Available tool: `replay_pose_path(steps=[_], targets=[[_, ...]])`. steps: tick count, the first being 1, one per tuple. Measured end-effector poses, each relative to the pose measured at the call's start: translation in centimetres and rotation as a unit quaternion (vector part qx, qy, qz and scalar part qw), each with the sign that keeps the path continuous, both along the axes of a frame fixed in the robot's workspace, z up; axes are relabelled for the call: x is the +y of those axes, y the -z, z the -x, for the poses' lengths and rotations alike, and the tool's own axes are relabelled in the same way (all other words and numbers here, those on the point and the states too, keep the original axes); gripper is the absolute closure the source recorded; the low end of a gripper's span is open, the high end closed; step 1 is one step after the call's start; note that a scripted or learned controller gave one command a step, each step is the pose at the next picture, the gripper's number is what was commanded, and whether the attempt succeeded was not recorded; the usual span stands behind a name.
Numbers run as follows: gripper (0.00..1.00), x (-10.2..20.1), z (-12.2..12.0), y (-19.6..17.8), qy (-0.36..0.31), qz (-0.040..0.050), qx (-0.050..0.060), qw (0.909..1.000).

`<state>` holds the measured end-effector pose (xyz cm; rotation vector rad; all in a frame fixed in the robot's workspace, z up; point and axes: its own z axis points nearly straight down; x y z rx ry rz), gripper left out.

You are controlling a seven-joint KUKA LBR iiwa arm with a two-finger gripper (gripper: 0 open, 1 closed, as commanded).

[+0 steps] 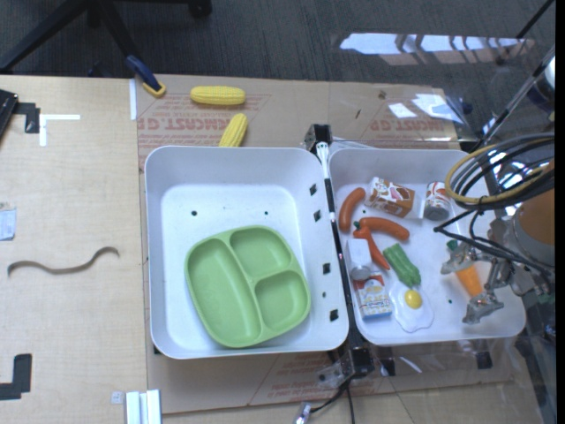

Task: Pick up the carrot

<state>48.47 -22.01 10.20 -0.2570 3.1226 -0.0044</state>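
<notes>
Your gripper (475, 283) sat low in the right bin (415, 159), its fingers closed around the carrot (470, 280). That upright hold looked ready for lifting clear of the fried egg (412, 307).

Lies just left of the claw (474, 283), in the right bin (397, 155): fried egg (412, 304), green vegetable (402, 264), small carton (376, 300), two red sausages (350, 208) (383, 228). Stands up and left of the claw: bread packet (391, 197) beside a can (435, 201). Sits well left of the claw: green divided plate (247, 285) in the left bin (159, 237), two corn cobs (217, 96) (233, 131) beyond it.
</notes>
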Motion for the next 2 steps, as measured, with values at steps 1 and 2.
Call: replay_pose_path(steps=[1, 2], targets=[[1.0, 0.1, -0.3, -1.0, -0.002, 0.001, -0.003, 1.0], [1.0, 0.3, -2.6, 0.9, -0.275, 0.0004, 0.001, 0.9615]])
